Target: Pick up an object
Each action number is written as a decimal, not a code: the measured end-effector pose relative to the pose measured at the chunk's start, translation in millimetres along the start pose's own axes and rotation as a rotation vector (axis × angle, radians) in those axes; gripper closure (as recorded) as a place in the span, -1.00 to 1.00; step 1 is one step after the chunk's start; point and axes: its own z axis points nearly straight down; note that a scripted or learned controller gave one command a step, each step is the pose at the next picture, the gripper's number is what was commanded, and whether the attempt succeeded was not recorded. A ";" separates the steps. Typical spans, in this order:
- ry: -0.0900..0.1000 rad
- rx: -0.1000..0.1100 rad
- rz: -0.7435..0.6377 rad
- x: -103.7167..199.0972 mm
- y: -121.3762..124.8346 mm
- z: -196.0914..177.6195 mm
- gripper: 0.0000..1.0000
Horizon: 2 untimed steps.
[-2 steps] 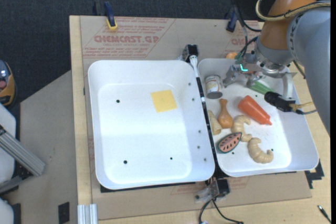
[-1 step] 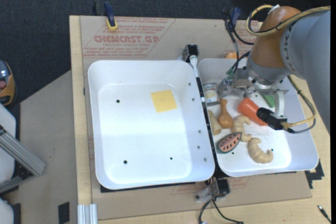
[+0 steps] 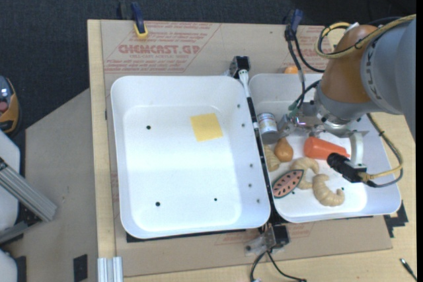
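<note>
Camera view gives me the orange carrot-like toy (image 3: 322, 148) in the right bin (image 3: 380, 203) near the table's right edge, probably light, stiff and slippery, best gripped mid-body; tool (image 3: 301, 117) state hidden.

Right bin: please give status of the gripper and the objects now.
Gripper low over right bin, fingers unreadable. Orange piece, tan pieces, watermelon slice, metal can crowded beneath. Yellow square alone in left bin.

bins (image 3: 132, 142) white | square (image 3: 206, 127) yellow | carrot (image 3: 324, 148) orange | slice (image 3: 288, 183) red, black-seeded
</note>
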 end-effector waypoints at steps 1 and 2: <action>0.011 0.007 0.000 -49.4 -64.3 1.5 -1.00; 0.005 -0.007 -0.009 8.2 -44.3 -0.7 -1.00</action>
